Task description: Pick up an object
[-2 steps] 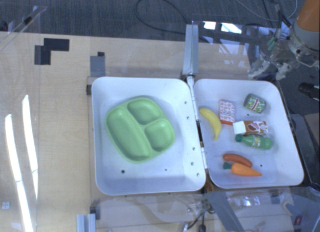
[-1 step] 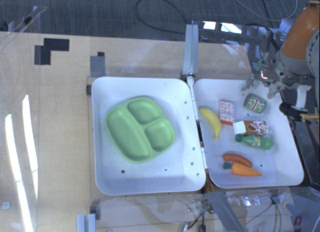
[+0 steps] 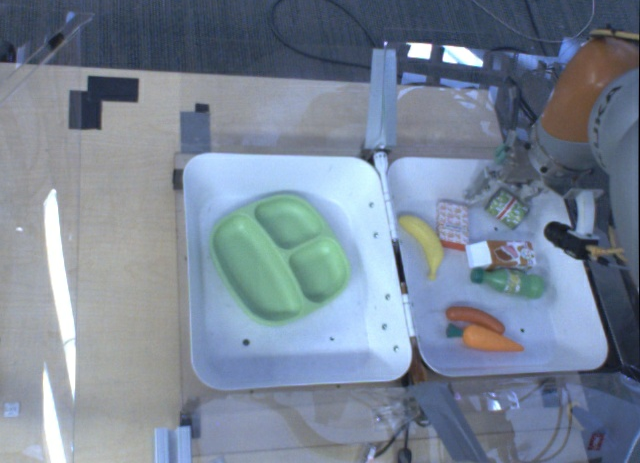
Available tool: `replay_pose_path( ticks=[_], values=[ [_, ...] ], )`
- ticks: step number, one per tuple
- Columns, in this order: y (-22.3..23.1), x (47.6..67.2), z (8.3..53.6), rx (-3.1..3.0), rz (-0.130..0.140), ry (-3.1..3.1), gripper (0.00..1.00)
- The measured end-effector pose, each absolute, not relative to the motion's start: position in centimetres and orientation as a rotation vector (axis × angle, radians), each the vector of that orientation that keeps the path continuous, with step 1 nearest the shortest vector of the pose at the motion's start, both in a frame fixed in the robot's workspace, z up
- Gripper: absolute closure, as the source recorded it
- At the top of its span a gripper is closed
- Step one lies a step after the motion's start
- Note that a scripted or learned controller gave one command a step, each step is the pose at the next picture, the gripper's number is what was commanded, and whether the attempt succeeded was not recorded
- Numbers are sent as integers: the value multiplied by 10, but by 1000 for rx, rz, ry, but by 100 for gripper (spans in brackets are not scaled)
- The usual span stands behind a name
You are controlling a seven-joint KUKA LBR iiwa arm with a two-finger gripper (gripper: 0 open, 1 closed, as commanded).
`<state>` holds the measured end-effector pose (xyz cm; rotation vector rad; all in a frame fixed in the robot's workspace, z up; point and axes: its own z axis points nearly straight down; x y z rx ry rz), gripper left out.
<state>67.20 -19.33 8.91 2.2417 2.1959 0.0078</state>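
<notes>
While the grey arm with its orange band (image 3: 590, 91) is reaching in over the far corner of the right-hand white bin (image 3: 590, 336), the two-finger gripper (image 3: 508, 183) is hanging low above a small green-and-white packet (image 3: 507, 208); the step in hand looks like the approach to a grasp, with nothing lifted; how wide the tool is standing I cannot tell from this angle, and I am seeing nothing held in it. The packet is lying near the bin's far edge, just under the gripper, so it looks the likeliest target; whether the metal is touching it I cannot say.

The rest of the bin is crowded; a yellow toy banana (image 3: 423, 242) is lying by the dividing wall; a small red-and-white patterned carton (image 3: 452, 223) is sitting just beside it; a white-and-red box (image 3: 503, 254) is resting against a green plastic bottle (image 3: 511, 282) lying on its side; a brown sausage-shaped toy (image 3: 474, 317) and an orange toy carrot (image 3: 487, 339) are lying together near the front. The left white bin (image 3: 215, 356) is carrying a green three-compartment plate (image 3: 279, 257).

The next move, by my reading, is calling for a straight descent and a clean close around the packet, keeping clear of the bin wall. As for labels, print is showing on the packet, carton and box, but all of it is too small to read.
</notes>
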Motion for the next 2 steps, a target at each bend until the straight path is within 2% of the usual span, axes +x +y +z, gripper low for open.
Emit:
replay_pose_path(
  ticks=[1,2],
  values=[
    [-193,676,104,2225,16,2193,100],
    [-130,671,196,2459,10,1946,100]
  ],
)
